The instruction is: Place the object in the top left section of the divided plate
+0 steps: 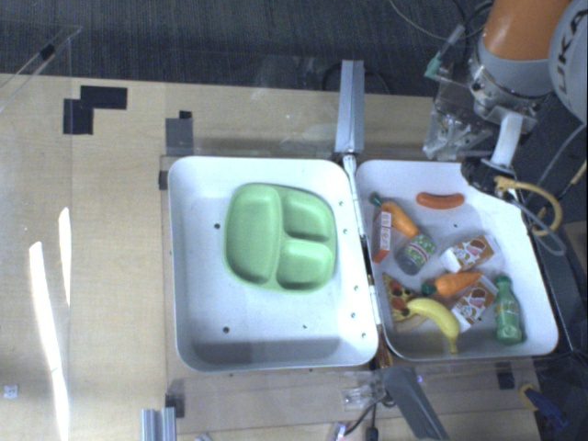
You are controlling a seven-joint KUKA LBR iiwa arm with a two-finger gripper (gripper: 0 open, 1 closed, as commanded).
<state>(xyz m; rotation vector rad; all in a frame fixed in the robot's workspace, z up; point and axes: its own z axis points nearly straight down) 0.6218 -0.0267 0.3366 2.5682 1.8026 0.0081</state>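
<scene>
Above the right bin's (537, 333) far edge hung the gripper (452, 136); finger state could not be told. Green divided plate (280, 237) lay in the left bin (197, 338). Sausage (440, 199), carrots, banana (434, 315), bottles sat in the right bin.

**Where everything sits on the bench**

We've got the left bin (184, 338) holding the divided plate (280, 235) roughly mid-frame. The right bin (533, 246) sits just beside it: hot dog (440, 199) at the upper end, banana (435, 317) at the lower end, bottle (506, 310) lower right, carrots (399, 217) between. The gripper (459, 136) hangs above that bin's upper edge.
</scene>
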